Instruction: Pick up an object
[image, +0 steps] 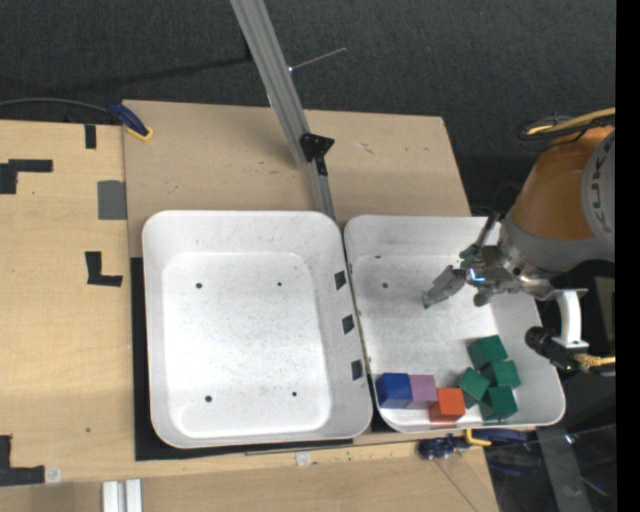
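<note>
- No legible text, labels, brand names, numbers or signs appear on the bench, the bins, the blocks or the arm.

1. Two shallow white bins: a left bin and a right bin; side by side.
2. Four green blocks, clustered at the right bin's near right corner.
3. One blue block; one purple block; one orange block; along the right bin's near edge.
</note>
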